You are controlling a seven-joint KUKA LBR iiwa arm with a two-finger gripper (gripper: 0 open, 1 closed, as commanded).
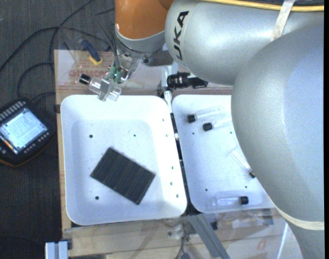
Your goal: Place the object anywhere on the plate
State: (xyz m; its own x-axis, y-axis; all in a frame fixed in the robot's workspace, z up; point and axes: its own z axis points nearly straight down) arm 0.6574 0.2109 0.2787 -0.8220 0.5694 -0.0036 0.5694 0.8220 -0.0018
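I see the tool (107, 89) over the far rim of the left bin (72, 144), beyond the dark plate (122, 176). Whether it grips a small object I cannot tell; plate lies flat, ready.

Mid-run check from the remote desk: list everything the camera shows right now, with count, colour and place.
Plate: one, dark grey ribbed slab, flat in the left bin, toward its near side.
Left bin: one, white, left half of bench.
Right bin: one, white, beside the left bin, partly under the arm.
Clear vials with black caps: several, lying in the right bin.
Teach pendant: one, black with lit screen, on the floor left of the bench.
Cables: dark, on the floor behind the bench.
Arm: one, grey with orange band, reaching in from the right.
Gripper: one, silver, over the left bin's far rim.
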